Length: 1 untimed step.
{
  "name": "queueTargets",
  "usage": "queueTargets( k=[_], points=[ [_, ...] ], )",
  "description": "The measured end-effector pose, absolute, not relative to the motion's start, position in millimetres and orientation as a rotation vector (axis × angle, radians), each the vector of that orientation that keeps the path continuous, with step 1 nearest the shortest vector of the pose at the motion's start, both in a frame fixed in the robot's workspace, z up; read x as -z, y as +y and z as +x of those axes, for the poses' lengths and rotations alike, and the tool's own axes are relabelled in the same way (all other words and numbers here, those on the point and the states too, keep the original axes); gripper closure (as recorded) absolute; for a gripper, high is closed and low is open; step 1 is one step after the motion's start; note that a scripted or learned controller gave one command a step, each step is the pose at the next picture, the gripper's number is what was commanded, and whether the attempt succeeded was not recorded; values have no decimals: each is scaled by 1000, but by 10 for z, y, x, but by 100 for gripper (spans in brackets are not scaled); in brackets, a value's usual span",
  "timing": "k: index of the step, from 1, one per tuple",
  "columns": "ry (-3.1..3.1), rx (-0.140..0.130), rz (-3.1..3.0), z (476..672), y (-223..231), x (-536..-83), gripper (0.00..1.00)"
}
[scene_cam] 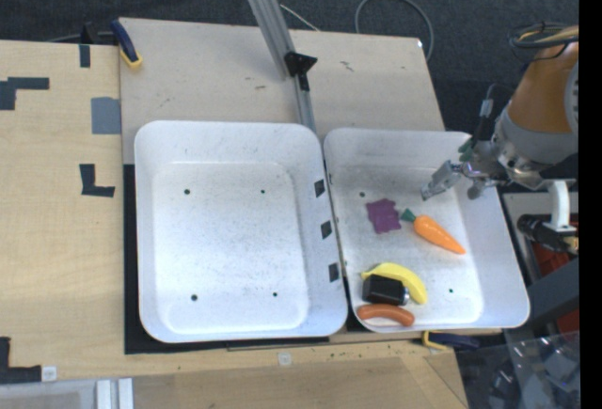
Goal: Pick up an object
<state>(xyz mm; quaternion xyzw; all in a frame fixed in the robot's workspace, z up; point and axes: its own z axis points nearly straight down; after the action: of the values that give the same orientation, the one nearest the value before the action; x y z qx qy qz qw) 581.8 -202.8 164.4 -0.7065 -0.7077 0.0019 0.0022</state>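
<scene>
Orange and tapered, the toy carrot [439, 233] has a green stub at its left end and lies in the right bin [489, 304], beside a purple piece [382, 215]; the gripper [455, 181] hangs just above it, 2 fingers spread and holding nothing; a yellow banana [406, 278] lies nearer the front rim.

Carrot [439, 233], purple piece [382, 215] well apart, open above

Bright, even light; soft focus.
</scene>
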Motion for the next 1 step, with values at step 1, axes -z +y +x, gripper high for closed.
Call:
queueTargets(
  k=[1],
  points=[
    [-2221,-6,-2215,5876,-2025,-1177,0]
  ],
)
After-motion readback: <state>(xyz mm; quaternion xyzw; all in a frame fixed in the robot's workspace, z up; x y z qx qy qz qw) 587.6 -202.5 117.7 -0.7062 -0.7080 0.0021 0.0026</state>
